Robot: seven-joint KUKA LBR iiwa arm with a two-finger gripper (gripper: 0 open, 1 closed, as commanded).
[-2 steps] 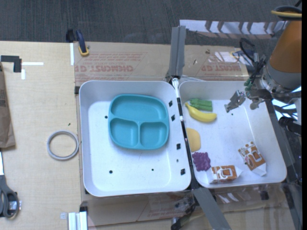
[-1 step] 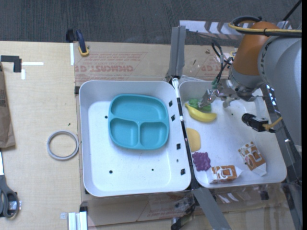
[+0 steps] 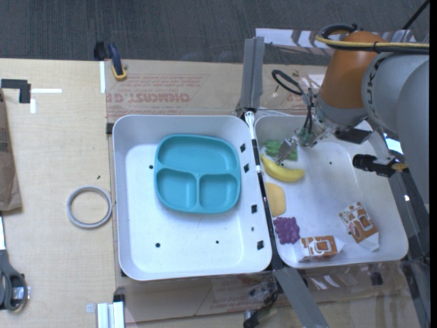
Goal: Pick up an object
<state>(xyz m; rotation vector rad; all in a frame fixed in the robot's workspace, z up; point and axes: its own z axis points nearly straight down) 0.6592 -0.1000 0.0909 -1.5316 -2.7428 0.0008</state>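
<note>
The arm [image 3: 382, 80] reaches in from the right, its orange band bent downward over the right bin [image 3: 382, 251]. The claw [image 3: 295, 142] sits low at that bin's far left corner, just above a green object [image 3: 281, 150] and near a banana [image 3: 281, 171]; whether it is spread or pressed together cannot be told. A blue divided plate [image 3: 198, 173] lies in the left bin [image 3: 136, 251].

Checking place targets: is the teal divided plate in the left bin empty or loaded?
Empty. The teal plate lies flat in the left bin, all three compartments showing bare teal.
</note>
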